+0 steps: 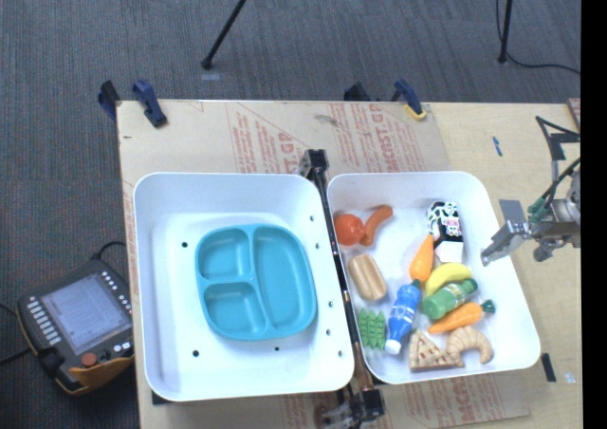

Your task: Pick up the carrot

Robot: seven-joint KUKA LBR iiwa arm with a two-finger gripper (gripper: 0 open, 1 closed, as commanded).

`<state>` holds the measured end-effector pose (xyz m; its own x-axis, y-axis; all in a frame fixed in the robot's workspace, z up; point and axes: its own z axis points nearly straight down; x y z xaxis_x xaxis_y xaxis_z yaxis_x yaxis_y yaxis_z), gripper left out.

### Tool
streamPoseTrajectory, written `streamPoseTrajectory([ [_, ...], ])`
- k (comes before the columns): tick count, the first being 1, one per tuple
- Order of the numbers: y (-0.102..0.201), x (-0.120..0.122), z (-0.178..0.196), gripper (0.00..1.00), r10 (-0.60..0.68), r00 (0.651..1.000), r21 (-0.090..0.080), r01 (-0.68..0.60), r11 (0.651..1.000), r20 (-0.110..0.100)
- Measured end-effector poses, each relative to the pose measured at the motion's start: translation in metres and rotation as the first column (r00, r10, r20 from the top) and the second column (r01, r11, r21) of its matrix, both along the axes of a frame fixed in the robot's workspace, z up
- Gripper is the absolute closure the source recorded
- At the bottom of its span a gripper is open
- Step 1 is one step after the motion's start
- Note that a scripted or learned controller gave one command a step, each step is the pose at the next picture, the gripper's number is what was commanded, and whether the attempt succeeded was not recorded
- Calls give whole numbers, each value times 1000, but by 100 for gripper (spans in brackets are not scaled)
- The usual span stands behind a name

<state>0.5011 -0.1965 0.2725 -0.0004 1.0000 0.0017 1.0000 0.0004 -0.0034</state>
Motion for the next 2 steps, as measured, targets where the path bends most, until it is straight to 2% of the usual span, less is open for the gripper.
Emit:
streamPoseTrajectory([
  [1, 51, 18, -132, 0, -403, 915, -1, 403, 915, -4],
  [2, 66, 52, -183, 0, -511, 859, 0, 511, 859, 8],
])
